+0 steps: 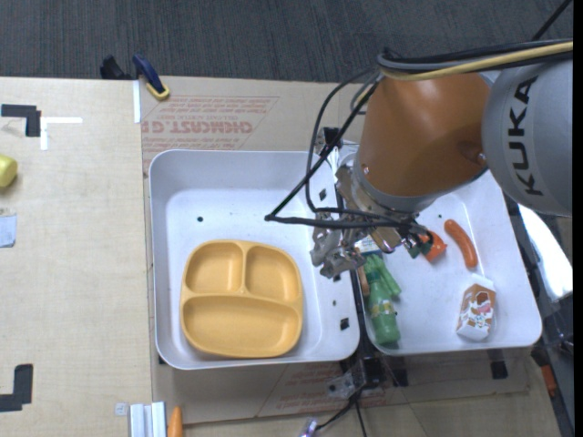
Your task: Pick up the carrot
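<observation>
The carrot [461, 243], a slim orange-red piece, lies slanted in the right bin [510, 335] near its far right side. A shorter orange piece [434, 248] sits just left of it, partly under the arm's cables. My gripper [335, 253] hangs low over the divide between the two bins, well to the left of the carrot and apart from it. The arm's orange band and wrist hide the back of the right bin.
A green bottle [383, 306] lies just below and right of the gripper in the right bin. A white packet [475, 313] rests at the bin's front right. A yellow divided plate [195, 328] sits in the left bin [168, 208].
</observation>
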Action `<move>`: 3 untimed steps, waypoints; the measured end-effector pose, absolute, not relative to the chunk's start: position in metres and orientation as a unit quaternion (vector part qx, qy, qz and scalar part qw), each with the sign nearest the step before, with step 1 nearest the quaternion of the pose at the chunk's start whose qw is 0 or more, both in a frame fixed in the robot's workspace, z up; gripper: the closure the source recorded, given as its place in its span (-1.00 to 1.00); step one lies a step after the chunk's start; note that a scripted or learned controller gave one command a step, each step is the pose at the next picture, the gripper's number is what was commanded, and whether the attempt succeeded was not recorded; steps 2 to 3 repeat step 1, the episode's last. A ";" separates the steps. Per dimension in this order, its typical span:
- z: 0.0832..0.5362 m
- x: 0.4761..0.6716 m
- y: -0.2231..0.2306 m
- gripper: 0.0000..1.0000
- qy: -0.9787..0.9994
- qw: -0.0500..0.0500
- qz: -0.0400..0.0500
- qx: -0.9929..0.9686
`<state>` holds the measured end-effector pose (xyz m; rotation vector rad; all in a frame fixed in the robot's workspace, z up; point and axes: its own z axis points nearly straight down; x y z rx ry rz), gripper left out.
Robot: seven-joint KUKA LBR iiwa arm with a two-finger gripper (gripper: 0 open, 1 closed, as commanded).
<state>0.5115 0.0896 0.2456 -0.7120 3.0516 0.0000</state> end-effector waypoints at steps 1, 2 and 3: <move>0.143 0.525 0.182 1.00 0.981 0.000 0.001 -0.194; 0.143 0.525 0.182 1.00 0.981 0.000 0.001 -0.194; 0.143 0.525 0.182 1.00 0.981 0.000 0.001 -0.194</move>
